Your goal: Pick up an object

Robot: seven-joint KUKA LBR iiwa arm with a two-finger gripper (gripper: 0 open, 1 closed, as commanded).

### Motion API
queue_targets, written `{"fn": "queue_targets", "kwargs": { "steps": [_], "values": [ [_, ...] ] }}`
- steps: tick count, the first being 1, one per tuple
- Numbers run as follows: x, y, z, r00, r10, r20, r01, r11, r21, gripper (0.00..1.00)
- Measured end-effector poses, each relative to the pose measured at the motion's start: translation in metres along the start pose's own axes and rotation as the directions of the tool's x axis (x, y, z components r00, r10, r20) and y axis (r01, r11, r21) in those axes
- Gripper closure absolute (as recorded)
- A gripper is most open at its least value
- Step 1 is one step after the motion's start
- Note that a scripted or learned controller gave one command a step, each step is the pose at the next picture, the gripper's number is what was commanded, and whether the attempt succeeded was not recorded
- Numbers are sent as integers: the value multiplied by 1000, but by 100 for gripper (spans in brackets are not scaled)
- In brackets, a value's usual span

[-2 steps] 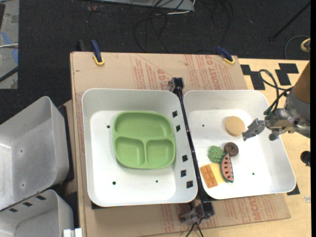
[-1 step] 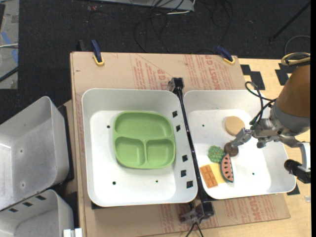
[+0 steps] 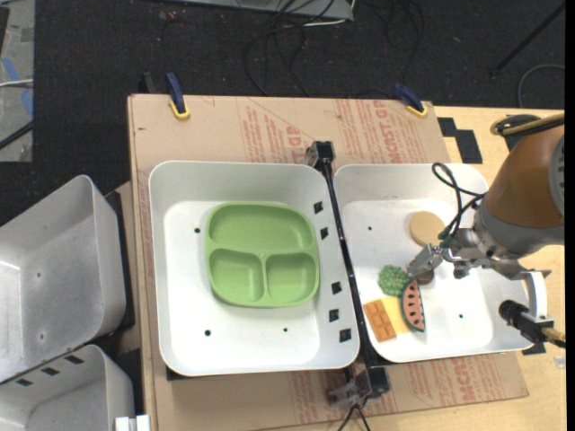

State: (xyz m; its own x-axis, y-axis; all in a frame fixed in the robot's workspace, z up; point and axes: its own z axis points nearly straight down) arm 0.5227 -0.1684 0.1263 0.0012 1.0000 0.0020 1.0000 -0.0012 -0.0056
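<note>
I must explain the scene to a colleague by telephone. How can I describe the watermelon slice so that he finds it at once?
Look in the right white bin, near its front left corner. Just below the claw lies the watermelon slice. It is the only crescent: red with dark seeds and a green rind, between the green broccoli and the orange block.

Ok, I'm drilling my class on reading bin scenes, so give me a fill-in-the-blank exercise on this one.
1. The green divided plate lies in the ____ bin.
2. The plate has ____ compartments.
3. The watermelon slice lies in the right bin, with an ____ block beside it.
4. The gripper hangs over the ____ bin.

Missing: left; three; orange; right
</note>
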Motion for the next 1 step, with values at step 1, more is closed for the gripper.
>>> {"fn": "queue_targets", "kwargs": {
  "steps": [1],
  "values": [
    [0, 0, 36, 1000, 1, 1, -1, 1000, -2, 0]
  ]
}}
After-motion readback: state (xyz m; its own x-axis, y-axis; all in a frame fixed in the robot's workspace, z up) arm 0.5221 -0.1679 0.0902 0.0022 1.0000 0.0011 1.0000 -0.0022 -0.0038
